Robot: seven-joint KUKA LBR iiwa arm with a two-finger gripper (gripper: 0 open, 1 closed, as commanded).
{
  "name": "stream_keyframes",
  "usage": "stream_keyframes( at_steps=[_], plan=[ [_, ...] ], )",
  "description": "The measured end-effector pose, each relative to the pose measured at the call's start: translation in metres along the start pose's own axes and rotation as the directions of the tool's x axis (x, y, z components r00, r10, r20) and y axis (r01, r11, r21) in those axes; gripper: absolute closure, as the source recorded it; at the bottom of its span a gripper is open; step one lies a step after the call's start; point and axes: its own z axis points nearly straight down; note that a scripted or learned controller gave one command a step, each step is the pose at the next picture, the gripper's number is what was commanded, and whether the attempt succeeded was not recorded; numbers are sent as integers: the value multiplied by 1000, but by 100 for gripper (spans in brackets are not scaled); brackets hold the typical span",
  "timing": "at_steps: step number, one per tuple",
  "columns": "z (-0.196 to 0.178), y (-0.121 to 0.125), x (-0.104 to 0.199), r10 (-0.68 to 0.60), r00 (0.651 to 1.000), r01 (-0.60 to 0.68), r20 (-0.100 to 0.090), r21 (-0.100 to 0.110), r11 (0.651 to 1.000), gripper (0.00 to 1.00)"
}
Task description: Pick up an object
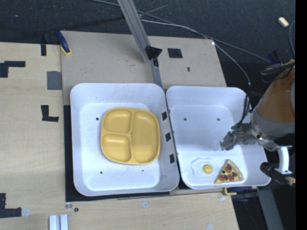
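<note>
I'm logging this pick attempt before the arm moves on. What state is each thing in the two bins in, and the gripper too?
Yellow divided plate: flat in the left bin, right side up, its three compartments bare.
Toy fried egg: flat on the right bin floor, yolk up, untouched.
Toy pizza slice: flat beside the egg, toppings up, untouched.
Gripper: low over the right bin, above the pizza slice, holding nothing visible.
</note>
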Motion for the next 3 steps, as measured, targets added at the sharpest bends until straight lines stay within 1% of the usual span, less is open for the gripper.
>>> stream_keyframes(
  at_steps=[1,2,3],
  plan=[
    [-47,2,9,-2,1000,2,0,1,1000,100],
    [-105,6,1,-1,1000,1,1,-2,1000,100],
    [-101,20,47,-4,1000,4,-1,3,1000,100]
  ],
)
